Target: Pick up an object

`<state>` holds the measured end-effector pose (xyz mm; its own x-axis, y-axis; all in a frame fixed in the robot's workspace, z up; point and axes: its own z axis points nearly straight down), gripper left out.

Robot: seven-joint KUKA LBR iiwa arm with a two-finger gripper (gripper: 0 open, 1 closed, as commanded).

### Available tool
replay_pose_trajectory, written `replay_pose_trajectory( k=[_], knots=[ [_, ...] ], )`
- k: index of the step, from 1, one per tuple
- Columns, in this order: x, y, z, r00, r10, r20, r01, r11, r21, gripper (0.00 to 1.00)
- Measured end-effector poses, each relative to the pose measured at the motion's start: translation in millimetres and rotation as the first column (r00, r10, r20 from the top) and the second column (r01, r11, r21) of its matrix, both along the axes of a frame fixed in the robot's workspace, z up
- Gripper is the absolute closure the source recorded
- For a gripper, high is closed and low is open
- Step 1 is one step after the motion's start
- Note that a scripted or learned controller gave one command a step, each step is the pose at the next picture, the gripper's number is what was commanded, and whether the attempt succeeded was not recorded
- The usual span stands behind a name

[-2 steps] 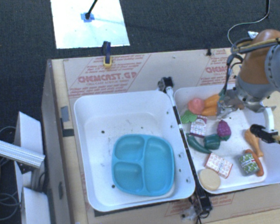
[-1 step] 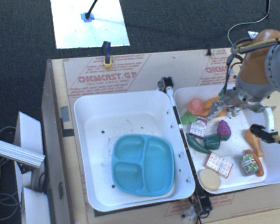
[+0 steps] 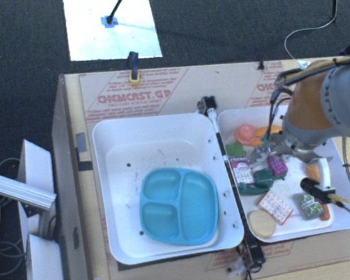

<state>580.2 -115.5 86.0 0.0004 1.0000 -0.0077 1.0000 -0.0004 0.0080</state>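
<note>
The arm [image 3: 320,105] reaches over the right bin [image 3: 345,221], its gripper [image 3: 269,156] low among the toys, just beside a purple toy [image 3: 278,166] and a dark green one [image 3: 257,183]. Open or closed, I can't tell. A pink toy [image 3: 246,134] sits behind. In the left bin [image 3: 113,174] lies a blue divided plate [image 3: 178,205].

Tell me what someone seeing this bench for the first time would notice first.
Most striking is the light blue plastic divided plate, lying alone in the left white bin. Next comes the grey robot arm with its orange band, reaching in from the right over the right white bin. That bin holds a jumble of small toy foods, such as a pink rounded piece near its far edge and a round tan disc at its near corner.
</note>
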Motion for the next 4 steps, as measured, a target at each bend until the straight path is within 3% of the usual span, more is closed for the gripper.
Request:
replay_pose_trajectory(
  k=[1, 2, 3, 4],
  knots=[
    [0.8, 1.3, 10.3, 1.0, 0.002, 0.0, -0.002, 1.0, 0.003, 1.0],
    [47.7, 74.0, 99.5, 1.0, 0.005, -0.004, -0.005, 1.0, 0.009, 1.0],
    [30.2, 0.3, 108.6, 1.0, 0.002, -0.006, -0.002, 1.0, 0.006, 1.0],
    [30.4, 1.4, 108.5, 1.0, 0.003, -0.006, -0.003, 1.0, 0.007, 0.0]
  ],
)
